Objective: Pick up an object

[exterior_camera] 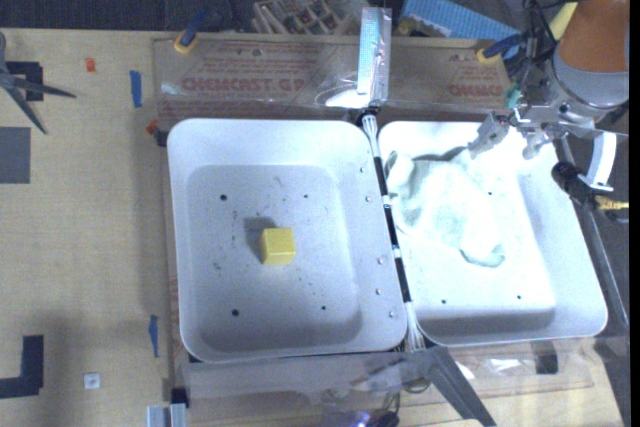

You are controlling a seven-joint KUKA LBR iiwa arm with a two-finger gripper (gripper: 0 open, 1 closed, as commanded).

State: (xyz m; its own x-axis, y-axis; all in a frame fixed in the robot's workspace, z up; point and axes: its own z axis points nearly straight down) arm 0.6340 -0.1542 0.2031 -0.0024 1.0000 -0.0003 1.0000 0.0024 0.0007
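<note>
At the upper right of the frame we see the tool (pixel 515 120) over the far edge of the right bin (pixel 570 315); whether it is spread or pressed together we cannot tell. Just below-left of it lies a pale crumpled cloth (pixel 450 210), its long axis running diagonally from upper left to lower right, a dark strand at its upper end pointing toward the tool. A yellow block (pixel 279 246) sits mid left bin (pixel 200 315), well apart to the left, edges slightly turned. We judge the cloth the nearer pick: down and left.
</note>
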